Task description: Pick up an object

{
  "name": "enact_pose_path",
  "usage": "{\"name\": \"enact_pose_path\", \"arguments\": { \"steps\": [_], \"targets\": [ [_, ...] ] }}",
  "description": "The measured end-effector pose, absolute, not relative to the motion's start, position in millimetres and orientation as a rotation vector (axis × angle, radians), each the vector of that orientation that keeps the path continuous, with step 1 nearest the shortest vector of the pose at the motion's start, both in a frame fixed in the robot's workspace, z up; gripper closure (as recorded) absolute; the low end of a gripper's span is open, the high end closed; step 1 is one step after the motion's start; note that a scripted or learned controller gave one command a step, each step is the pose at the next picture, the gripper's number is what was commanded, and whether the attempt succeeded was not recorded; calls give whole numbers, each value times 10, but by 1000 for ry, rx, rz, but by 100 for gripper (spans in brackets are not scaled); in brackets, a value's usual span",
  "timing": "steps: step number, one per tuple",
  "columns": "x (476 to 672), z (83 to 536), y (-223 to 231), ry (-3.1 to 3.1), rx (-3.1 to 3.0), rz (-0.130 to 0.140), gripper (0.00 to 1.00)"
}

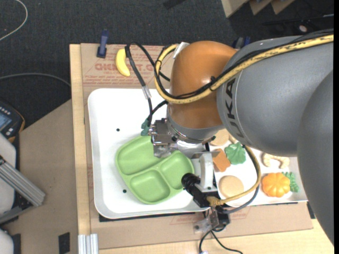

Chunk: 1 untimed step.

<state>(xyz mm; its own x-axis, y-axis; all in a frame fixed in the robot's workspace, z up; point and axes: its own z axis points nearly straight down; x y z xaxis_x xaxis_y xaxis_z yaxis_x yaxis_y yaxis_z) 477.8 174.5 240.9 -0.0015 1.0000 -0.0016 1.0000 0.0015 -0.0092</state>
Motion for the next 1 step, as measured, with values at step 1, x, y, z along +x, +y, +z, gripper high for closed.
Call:
{"name": "enact_pose_path", "arguments": {
  "steps": [1],
  "targets": [
    [4809, 4126, 1775, -2230, -2224, -32, 100]
  ]
}}
